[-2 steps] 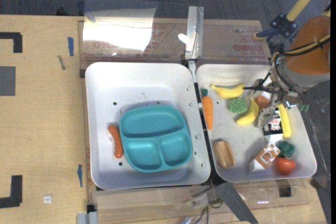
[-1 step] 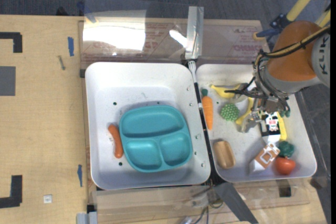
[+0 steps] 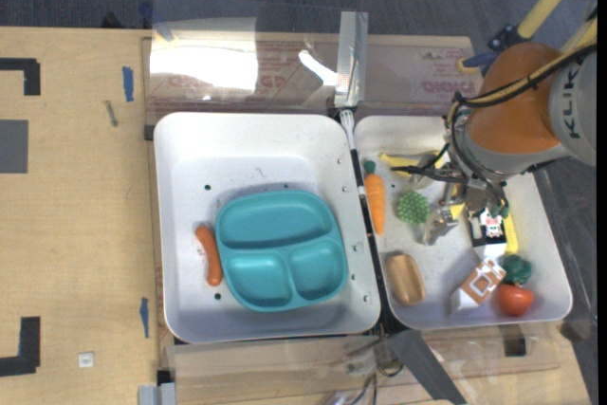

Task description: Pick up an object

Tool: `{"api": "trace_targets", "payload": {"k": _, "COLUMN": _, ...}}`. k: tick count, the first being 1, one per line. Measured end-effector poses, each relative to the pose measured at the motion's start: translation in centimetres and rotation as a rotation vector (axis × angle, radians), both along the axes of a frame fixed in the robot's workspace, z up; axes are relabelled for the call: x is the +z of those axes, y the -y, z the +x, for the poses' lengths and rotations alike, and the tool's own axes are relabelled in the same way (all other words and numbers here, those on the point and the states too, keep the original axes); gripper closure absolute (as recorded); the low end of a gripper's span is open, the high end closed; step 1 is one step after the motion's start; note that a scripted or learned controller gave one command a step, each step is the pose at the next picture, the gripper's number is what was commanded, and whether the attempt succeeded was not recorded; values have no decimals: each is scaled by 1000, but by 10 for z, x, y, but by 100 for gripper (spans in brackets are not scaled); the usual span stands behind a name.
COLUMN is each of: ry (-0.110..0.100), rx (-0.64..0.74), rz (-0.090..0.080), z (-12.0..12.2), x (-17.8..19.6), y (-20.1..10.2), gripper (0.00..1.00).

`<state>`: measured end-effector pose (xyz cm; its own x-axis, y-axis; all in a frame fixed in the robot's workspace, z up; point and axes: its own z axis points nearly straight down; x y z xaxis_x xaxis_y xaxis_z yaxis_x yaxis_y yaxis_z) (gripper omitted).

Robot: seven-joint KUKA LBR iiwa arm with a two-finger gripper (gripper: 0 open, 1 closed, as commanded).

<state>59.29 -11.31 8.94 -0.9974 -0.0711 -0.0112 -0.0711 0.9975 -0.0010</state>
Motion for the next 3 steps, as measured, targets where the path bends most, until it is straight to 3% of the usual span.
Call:
{"api": "trace_targets", "payload": {"k": 1, "ry": 11, "rx": 2, "rz": -1, "z": 3, "x": 12, "y": -1, "gripper": 100}}
{"api": "trace_targets", "payload": {"k": 2, "ry": 11, "rx": -27, "rz": 0, "z": 54, "x": 169, "y": -20, "gripper": 100}}
{"api": "trace_targets", "payload": {"k": 3, "ry": 3, "rx": 8, "rz": 3, "z": 69, "x": 206, "y": -87, "gripper": 100}}
